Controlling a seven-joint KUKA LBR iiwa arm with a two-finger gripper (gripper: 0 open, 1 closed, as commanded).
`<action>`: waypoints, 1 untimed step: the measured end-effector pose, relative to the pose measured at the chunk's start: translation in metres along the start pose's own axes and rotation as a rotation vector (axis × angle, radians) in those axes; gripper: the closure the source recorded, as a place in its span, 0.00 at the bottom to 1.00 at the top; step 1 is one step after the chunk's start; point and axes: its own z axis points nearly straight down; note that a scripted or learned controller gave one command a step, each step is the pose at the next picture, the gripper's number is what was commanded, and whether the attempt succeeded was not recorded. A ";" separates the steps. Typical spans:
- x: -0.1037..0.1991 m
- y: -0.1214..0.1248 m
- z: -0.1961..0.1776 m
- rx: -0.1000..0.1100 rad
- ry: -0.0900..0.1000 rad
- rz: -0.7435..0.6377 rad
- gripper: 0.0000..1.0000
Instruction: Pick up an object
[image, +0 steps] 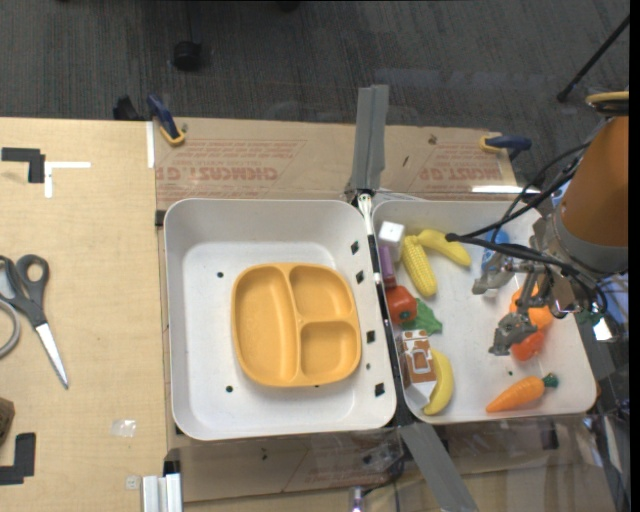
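Scissors (35, 310): on the worktop (80, 250) at far left, handles up, blades pointing down and to the right.
Left bin (190, 330): white, holding 1 yellow divided plate (296, 324) with 3 compartments, lying flat near its centre.
Right bin (470, 385): white, touching the left bin along a shared edge.
Corn cob (418, 266): near the right bin's upper left, long axis running up-left to down-right.
Upper banana (445, 246): just right of the corn, long axis slanting down to the right.
Tomato (401, 303): red, below the corn, against the bin's left wall.
Lower banana (440, 383): curved, long axis near vertical, tip pointing down-left.
Carrot (520, 392): orange, low in the right bin, long axis rising to the right, green top at its right end.
Gripper (508, 312): over the right bin above the carrot, beside an orange-red object (530, 340); whether the fingers are spread or pressed together cannot be told.
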 end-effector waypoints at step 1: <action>-0.057 0.023 0.111 0.000 -0.001 -0.148 0.00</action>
